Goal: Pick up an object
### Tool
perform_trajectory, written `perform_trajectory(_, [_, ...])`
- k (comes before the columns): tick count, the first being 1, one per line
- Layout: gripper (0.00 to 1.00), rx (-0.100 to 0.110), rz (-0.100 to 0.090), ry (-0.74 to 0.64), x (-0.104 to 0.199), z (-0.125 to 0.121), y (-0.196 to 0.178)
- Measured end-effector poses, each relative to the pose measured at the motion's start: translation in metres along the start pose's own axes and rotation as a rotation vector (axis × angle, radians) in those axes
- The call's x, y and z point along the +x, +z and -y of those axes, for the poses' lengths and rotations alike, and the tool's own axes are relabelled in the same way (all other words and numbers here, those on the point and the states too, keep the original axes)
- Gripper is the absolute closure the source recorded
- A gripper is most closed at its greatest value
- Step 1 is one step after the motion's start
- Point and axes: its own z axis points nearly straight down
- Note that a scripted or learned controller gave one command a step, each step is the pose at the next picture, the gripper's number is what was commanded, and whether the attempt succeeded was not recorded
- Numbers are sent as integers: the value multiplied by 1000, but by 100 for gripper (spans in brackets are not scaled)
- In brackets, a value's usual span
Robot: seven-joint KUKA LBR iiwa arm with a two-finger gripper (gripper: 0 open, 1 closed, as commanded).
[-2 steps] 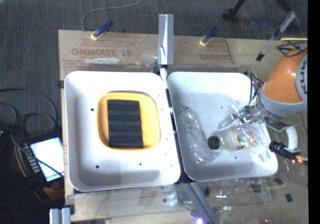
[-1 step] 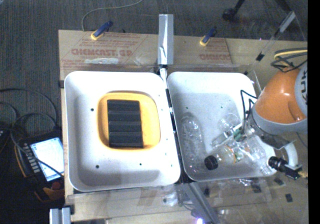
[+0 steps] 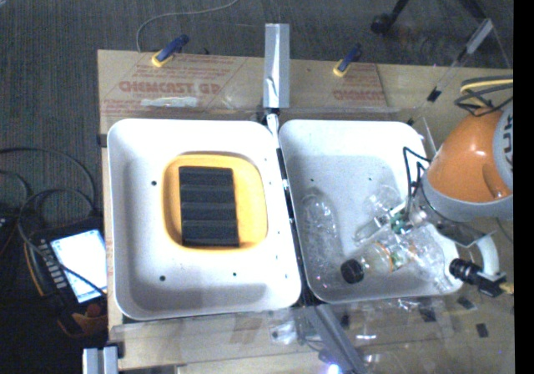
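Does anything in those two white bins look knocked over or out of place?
Yes. A clear plastic bottle with a black cap lies on its side in the right bin, beside the gripper. The yellow-and-black sponge in the left bin lies flat and looks fine.

My bins [image 3: 142,155] look like smooth matt white plastic. The tray [image 3: 254,197] is glossy yellow plastic and holds a matt black ribbed block [image 3: 207,207]. The bottle [image 3: 392,251] is clear, shiny, crinkled plastic with a black cap [image 3: 351,270]. My band [image 3: 471,164] is glossy orange. The bench [image 3: 192,84] looks like bare wood.
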Motion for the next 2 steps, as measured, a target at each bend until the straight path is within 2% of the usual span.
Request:
perform_trajectory(1, [100,33,-19,101,-54,-107,-82])
perform_trajectory(2, [100,34,-21,10,-42,-116,-80])
